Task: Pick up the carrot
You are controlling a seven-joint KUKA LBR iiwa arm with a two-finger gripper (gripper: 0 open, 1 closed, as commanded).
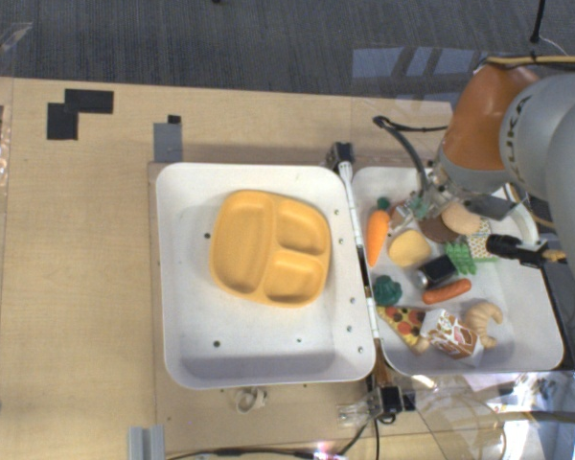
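The carrot (377,237), orange with a green top, lies lengthwise along the left wall of the right bin (546,348). My gripper (419,206) hangs low over the upper part of that bin, a short way right of the carrot's green top and just above a yellow rounded food piece (409,248). Nothing of the carrot is in the gripper. The grey arm with its orange band (479,113) covers the bin's far right corner.
The left bin (187,353) holds a yellow divided plate (268,247). Around the carrot in the right bin lie a green broccoli (387,288), a pizza slice (403,320), a red sausage (447,292), a croissant (484,314), a tan piece (460,221) and a black block (436,270).
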